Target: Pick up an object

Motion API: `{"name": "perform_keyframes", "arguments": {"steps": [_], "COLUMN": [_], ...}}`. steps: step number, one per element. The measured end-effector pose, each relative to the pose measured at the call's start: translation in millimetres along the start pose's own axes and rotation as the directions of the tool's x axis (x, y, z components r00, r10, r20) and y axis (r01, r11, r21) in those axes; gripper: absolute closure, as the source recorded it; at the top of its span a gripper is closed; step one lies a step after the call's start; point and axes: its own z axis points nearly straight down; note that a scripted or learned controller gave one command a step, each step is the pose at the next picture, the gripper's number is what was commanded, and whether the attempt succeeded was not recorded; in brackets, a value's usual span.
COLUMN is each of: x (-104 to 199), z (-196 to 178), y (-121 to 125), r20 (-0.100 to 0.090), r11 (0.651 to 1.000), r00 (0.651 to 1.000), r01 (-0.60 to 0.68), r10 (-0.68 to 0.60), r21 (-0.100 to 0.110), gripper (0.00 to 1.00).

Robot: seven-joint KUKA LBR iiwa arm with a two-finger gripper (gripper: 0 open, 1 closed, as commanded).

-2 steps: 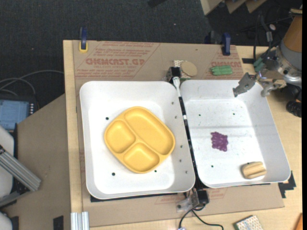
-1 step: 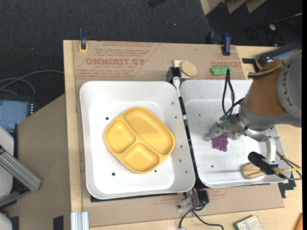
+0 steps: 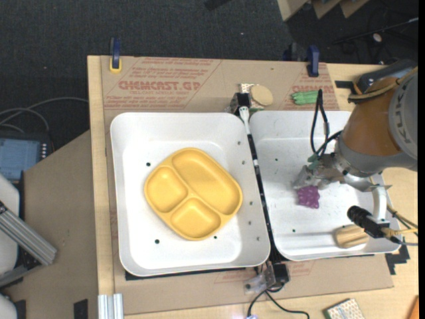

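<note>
Gripper (image 3: 317, 177) sat just beside the purple lump (image 3: 307, 197), at its 7 o'clock; couldn't tell if it was open. Lump looked light, rubbery, bumpy, so I'd pinch its middle.

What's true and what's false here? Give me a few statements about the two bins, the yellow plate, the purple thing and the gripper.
1. The yellow plate lies in the bin on the view's left. True.
2. The plate has two compartments. False: it has three.
3. The purple object lies in the bin on the view's right. True.
4. The gripper is over the left bin. False: it is over the right bin, close by the purple object.
</note>
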Motion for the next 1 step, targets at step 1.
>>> {"name": "perform_keyframes", "arguments": {"steps": [1], "x": [76.7], "z": [-95.8], "y": [21.9], "r20": [-0.004], "r11": [1.0], "r00": [1.0], "r01": [0.012], "r10": [-0.012], "r21": [-0.007], "gripper": [1.0]}}
